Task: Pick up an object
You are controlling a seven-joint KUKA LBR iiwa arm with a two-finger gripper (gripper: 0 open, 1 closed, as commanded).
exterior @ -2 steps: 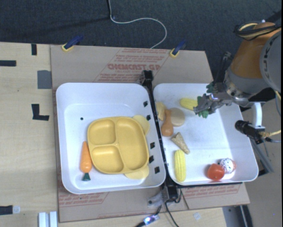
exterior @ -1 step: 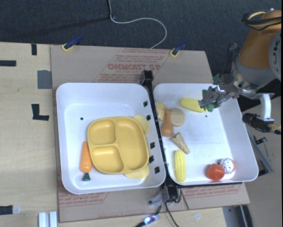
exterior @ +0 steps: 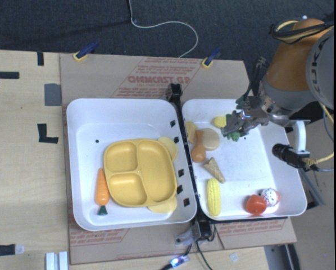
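My gripper hangs low over the back of the right bin, just right of a small yellow lemon-like piece. Nothing can be made out in its grip. To the left of it lie a pale bun, an orange-brown piece and a yellow slice. A tan wedge lies mid-bin, and a corn cob rests at the front. A red tomato and a white-and-red ball sit in the front right corner.
The left bin holds a yellow divided tray, a carrot along its left side and pale yellow discs under its edges. The arm's orange band is at the upper right. A cable trails behind the bins.
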